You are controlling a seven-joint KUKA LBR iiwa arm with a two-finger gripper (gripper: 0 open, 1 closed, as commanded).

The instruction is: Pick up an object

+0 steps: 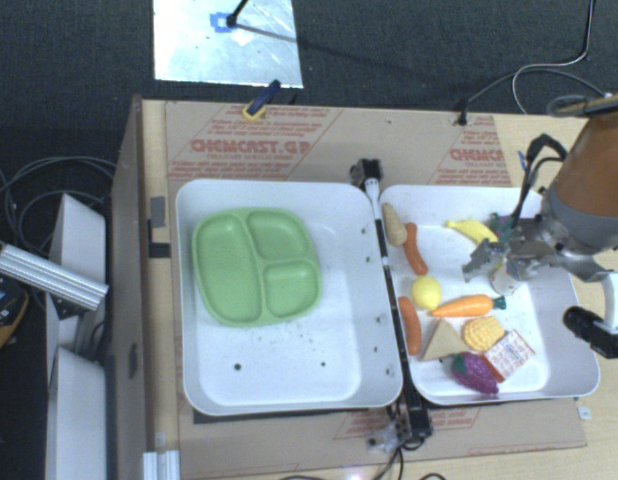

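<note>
Bench: brown cardboard sheet [289, 133] under two white bins, on a dark floor.
Writing: red letters on the cardboard read "CHEMCAST GP".
Floor: a shiny metal plate [224, 28] lies past the bench.
Left bin [279, 378]: holds a green tray [256, 266] with three sections.
Right bin [569, 368]: holds play food, like a banana [471, 230], lemon [425, 292], carrot [465, 306], corn [479, 332] and purple grapes [473, 372].
Gripper [501, 260]: over the right bin, between banana and carrot; I cannot tell how its jaws stand.
</note>
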